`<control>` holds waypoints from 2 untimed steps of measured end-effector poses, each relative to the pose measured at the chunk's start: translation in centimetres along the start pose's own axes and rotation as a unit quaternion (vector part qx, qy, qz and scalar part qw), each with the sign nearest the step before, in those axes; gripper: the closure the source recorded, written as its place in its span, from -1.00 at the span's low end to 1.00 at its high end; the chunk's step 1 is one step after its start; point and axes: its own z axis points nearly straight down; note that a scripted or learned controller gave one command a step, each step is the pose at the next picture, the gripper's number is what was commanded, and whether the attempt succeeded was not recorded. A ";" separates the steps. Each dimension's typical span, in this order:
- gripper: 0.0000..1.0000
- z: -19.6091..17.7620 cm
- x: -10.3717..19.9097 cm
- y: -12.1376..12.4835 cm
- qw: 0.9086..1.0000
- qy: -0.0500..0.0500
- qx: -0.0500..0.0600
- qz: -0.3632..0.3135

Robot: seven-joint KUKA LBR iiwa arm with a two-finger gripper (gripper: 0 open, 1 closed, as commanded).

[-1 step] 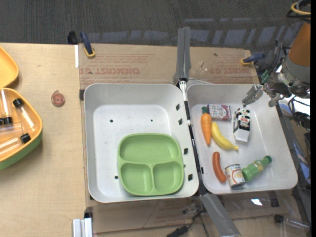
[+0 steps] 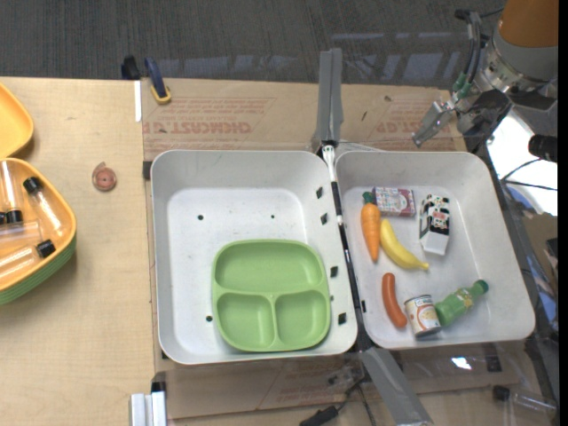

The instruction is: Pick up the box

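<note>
**Inspector:** Above the right bin's (image 2: pixel 497 238) far rim, what did you record of the gripper (image 2: pixel 441 118)?

**Assistant:** It hung beyond the bin's far right corner, over the cardboard, clear of every item. Its fingers looked spread apart with nothing between them.

**Inspector:** And the box (image 2: pixel 394 201)?

**Assistant:** The small pink box lay flat in the right bin's far part, just beside the carrot (image 2: pixel 370 229) top, the banana (image 2: pixel 401 248) near its front edge. A black-and-white carton (image 2: pixel 435 223) stood apart to its right.

**Inspector:** The governing relation?

**Assistant:** The box lay nearer the camera than the gripper, down and to the view's left. Its long axis ran roughly across the bin, left to right. In my judgement, the jaws would need to close across the short dimension, with the carrot the likeliest obstruction.
</note>
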 end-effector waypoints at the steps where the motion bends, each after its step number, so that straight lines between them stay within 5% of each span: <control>1: 1.00 -0.8 0.0 0.1 1.000 -0.001 0.000 -0.001; 2: 1.00 -14.9 5.0 -1.0 0.996 0.001 0.001 -0.085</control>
